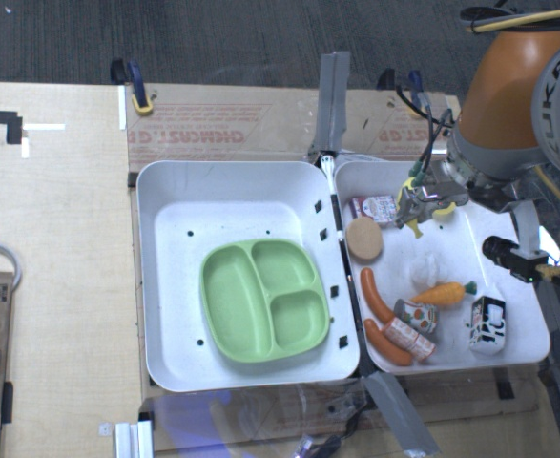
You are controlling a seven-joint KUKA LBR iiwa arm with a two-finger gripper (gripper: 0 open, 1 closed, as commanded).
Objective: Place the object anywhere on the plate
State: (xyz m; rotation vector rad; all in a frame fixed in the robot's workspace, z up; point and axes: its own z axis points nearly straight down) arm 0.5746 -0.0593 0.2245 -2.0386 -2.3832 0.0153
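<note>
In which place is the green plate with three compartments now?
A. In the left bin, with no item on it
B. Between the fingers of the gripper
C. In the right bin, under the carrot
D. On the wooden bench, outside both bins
A: the green plate lies flat in the left bin, its three compartments bare, while the carrot is in the right bin.

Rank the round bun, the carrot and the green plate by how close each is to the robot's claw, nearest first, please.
From the gripper:
1. Round bun, just left of it in the right bin.
2. Carrot, lower in that bin.
3. Green plate, in the left bin.
</note>
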